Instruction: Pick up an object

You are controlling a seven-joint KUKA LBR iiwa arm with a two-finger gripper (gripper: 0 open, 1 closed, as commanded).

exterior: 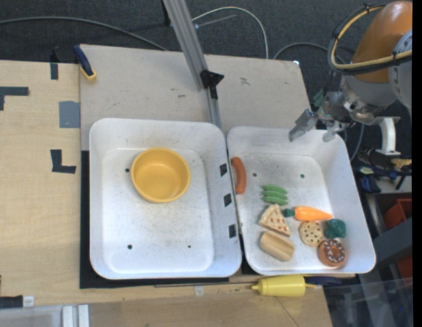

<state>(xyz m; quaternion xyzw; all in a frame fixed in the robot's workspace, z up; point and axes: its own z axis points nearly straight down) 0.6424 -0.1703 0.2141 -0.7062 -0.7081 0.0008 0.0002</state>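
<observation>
Hovering claw: the gripper hung over the far right corner of the right bin, its two grey fingers spread apart with nothing between them.
Arm: grey with an orange band, it reached in from the right edge.
Right bin contents: toy foods clustered in the near half, all well apart from the gripper.
Sausage: a red-orange hot dog sausage lay against the bin's left wall.
Pea pods: green pea pods lay near the middle of the bin.
Carrot: an orange carrot with a green top lay just nearer than the pea pods.
Pizza: a pizza slice lay just left of the carrot.
Bread: a tan bread roll sat just nearer than the pizza slice.
Cookie: a round cookie sat beside a dark green piece.
Doughnut: a brown doughnut lay in the near right corner.
Left bin: the left bin held a yellow bowl, upright.
Bench edge: a yellow mustard bottle lay on its side just outside the right bin's near wall.
</observation>
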